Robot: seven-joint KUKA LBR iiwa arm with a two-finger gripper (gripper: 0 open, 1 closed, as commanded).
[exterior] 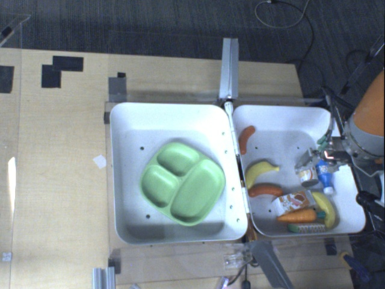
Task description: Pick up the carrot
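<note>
The end effector hangs low over the right bin, near its right wall, beside a small blue-capped bottle; whether it is apart or together I cannot tell. Nothing is visibly held, so this looks like the approach step. The carrot lies on its side along the bin's near wall, touching a snack packet and close to a banana, nearer the camera than the end effector. Next, it likely must shift toward that wall and descend over the carrot.
</note>
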